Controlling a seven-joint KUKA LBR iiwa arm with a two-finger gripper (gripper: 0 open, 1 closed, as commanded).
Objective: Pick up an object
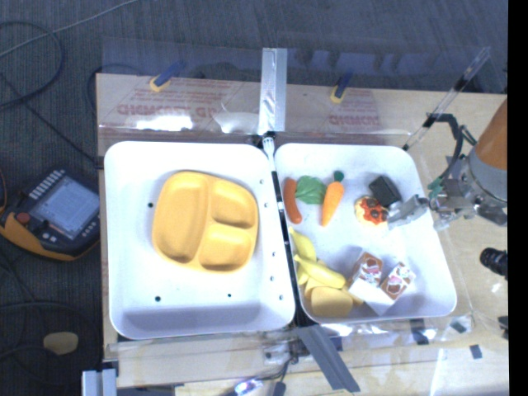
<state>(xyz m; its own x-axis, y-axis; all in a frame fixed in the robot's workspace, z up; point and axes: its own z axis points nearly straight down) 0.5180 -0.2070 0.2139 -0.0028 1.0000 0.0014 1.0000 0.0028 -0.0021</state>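
The right bin (412, 162) holds several toy foods. An orange carrot (331, 202) lies beside a green leaf (309, 190) and a reddish sausage (291, 200). A small black block (384, 190) sits next to a round orange-and-red toy (371, 210). Yellow bananas (312, 264), a yellow block (331, 302) and two white cartons with red print (382, 279) lie toward the front. My gripper (417, 207) hangs low over the bin's right side, just right of the orange-and-red toy, with nothing visibly in it.
The left bin (124, 304) carries a yellow divided plate (205, 219). A handheld controller (51, 213) lies on the floor to the left. Cables and clamps stand by the bench's right edge (450, 122). A metal strip (273, 89) runs between the bins at the back.
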